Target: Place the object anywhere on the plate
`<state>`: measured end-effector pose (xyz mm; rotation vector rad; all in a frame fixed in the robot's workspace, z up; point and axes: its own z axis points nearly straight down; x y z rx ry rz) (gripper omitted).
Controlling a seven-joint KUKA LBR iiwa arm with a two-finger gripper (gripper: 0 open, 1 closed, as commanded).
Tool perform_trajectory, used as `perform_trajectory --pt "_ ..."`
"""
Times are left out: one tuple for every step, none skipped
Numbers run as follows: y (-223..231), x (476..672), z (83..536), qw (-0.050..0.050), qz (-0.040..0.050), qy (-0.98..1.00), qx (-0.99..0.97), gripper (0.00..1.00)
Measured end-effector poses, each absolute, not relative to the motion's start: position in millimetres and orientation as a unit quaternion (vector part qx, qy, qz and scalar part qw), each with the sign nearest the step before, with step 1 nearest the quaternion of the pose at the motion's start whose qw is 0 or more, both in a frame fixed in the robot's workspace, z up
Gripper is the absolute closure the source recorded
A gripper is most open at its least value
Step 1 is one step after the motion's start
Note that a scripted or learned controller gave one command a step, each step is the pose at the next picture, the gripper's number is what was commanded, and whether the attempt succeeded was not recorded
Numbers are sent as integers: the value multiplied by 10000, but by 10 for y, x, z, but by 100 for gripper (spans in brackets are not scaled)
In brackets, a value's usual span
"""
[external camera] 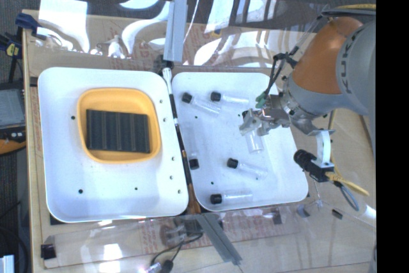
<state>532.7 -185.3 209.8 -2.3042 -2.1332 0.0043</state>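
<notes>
Camera view is showing the pincer (254, 126) hovering in the right bin (291, 192), grip state impossible to tell, a clear tube (255, 142) lying just below it, the yellow plate (118, 125) well left.

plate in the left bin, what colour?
Yellow-orange plate with a dark ribbed rectangular centre, sitting in the left bin. Clearest in the camera view.

Gripper (254, 126) sits low over the right bin (281, 185), right by 1 of 4 black-capped clear tubes (231, 198). Yellow plate (119, 124) fills the left bin (64, 195).
</notes>
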Motion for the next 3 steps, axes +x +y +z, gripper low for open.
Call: perform_trajectory --pt "-1037 4807 1103 40 25 -6904 -7234 100" --pt "-121 4903 1916 15 3 -6959 -7181 100" --pt "62 5534 1908 9 8 -7758 -6310 100"
